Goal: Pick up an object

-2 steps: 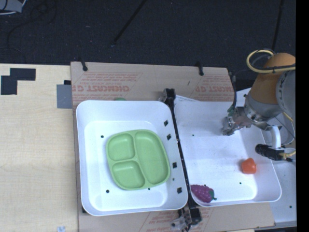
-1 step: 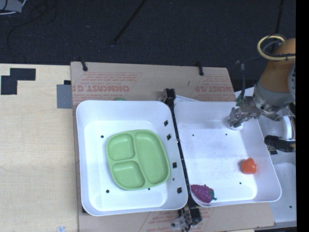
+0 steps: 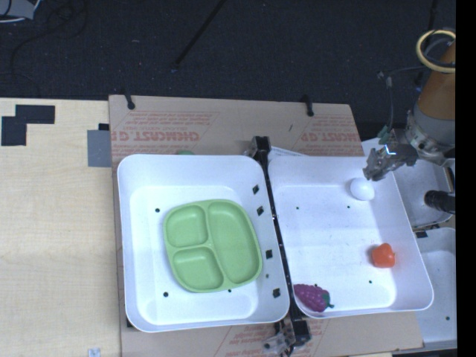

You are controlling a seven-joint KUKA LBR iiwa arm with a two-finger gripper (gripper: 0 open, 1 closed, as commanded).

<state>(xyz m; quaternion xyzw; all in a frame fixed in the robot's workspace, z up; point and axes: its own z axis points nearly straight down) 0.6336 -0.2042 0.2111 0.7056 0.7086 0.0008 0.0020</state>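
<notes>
On the cardboard sheet under the bins, red printing is seen upside down and mirrored, and I cannot read it with certainty. There are two white bins: the left bin holds one green divided plate, and the right bin holds three objects, one white ball at upper right, one orange-red object at right and one purple grape bunch in the lower left corner. The gripper is just above the white ball at the right edge; how far it is open I cannot tell, and the arm is cut off by the frame
</notes>
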